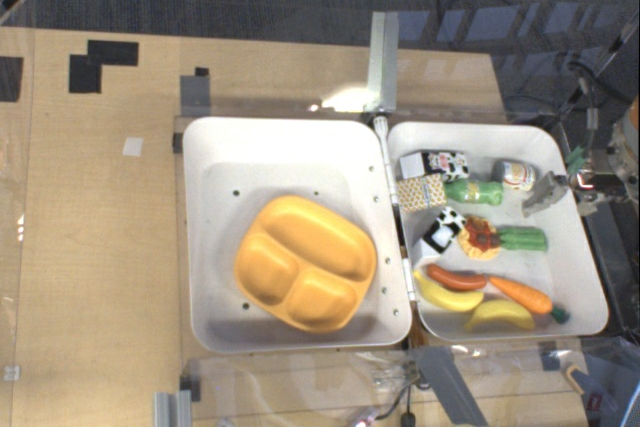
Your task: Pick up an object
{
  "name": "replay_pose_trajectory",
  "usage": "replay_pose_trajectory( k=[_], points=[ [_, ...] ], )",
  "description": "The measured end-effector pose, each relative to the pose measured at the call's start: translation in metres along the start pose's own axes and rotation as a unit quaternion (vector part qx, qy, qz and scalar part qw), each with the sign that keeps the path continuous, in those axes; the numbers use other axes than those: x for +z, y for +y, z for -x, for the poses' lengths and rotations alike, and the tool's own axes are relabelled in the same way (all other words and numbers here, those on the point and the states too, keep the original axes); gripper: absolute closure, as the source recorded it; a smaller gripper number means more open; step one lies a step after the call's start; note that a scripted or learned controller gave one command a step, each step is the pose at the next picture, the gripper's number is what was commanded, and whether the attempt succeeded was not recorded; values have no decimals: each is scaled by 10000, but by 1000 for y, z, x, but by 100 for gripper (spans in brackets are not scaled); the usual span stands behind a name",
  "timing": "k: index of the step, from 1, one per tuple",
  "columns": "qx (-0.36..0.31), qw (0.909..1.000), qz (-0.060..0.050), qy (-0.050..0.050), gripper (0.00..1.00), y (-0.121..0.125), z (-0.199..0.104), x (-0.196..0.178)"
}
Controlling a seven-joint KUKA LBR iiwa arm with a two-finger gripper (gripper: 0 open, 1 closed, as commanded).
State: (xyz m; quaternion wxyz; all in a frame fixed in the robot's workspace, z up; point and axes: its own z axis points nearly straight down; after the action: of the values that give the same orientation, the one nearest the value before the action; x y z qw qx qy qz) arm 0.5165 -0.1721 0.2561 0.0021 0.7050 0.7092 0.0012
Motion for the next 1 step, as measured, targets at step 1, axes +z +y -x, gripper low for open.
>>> replay_pose_trajectory(
  k=[1],
  points=[
    [25, 10000, 15, -5, 0, -28, 1, -58]
  ],
)
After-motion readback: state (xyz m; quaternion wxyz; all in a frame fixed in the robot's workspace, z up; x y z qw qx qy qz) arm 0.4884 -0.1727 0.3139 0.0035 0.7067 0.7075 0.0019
